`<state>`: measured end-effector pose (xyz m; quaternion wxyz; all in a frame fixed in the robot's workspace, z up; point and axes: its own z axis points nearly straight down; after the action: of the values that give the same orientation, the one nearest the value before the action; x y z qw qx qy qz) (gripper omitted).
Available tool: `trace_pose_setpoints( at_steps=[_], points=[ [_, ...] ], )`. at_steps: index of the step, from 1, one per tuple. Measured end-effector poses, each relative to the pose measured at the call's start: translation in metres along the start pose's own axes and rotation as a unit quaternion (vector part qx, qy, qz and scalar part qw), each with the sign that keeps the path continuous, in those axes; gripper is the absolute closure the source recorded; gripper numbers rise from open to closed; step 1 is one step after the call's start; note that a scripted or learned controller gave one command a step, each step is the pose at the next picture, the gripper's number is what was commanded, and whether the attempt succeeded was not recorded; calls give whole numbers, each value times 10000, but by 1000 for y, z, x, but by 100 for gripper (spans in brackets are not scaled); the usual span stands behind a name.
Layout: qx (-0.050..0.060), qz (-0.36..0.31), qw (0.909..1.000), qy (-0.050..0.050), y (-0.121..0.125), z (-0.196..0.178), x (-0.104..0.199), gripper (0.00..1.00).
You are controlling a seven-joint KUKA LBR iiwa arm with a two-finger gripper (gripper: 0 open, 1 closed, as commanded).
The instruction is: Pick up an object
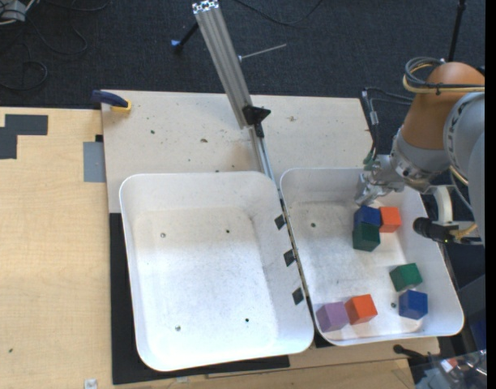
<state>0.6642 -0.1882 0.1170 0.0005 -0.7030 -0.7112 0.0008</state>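
Right bin [329, 191]: blue block [367, 216], dark green block [365, 237], orange block [390, 219] clustered under tool [371, 186]; tool's state unclear. Left bin [151, 191] alongside.

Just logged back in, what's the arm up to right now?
The arm has its tool lowered into the right bin, right above a tight cluster of a blue block, a dark green block and an orange block. Nothing looks lifted yet. Four more blocks lie near the bin's front edge: green, blue, orange and purple.
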Motion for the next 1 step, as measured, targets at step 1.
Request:
trace_pose_setpoints(
  at_steps=[1],
  points=[
    [-26, 54, 10000, -4, -6, -46, -3, 100]
  ],
)
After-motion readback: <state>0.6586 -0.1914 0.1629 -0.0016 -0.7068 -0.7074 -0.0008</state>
